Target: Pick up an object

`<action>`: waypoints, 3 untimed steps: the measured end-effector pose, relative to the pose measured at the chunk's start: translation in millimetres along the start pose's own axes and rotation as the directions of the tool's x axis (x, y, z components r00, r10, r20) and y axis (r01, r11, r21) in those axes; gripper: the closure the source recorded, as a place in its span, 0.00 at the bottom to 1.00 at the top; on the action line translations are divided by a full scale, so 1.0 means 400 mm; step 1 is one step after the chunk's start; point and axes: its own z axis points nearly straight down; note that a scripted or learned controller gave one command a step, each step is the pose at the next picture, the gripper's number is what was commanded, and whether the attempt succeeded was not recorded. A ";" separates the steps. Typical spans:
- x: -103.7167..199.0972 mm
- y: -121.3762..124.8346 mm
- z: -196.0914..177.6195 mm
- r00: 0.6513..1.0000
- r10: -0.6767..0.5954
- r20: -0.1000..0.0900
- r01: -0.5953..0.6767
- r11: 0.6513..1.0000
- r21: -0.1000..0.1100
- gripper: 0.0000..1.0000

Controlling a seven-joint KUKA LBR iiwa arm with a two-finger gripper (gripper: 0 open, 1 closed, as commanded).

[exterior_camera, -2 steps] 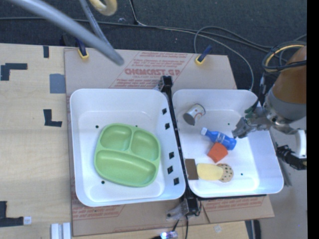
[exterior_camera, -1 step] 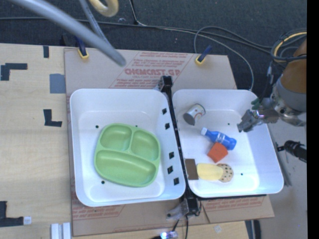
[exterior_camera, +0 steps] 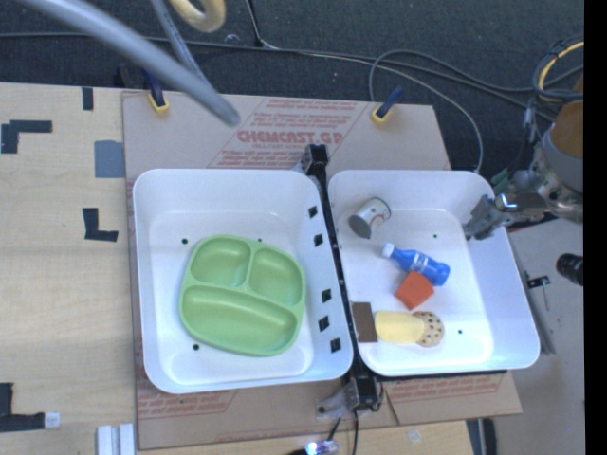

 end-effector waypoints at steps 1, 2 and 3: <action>0.148 0.023 0.012 1.000 -0.005 -0.003 0.005 1.000 0.004 1.00; 0.284 0.042 0.041 1.000 -0.005 -0.003 0.005 1.000 0.005 1.00; 0.422 0.062 0.059 1.000 -0.005 -0.003 0.005 1.000 0.005 1.00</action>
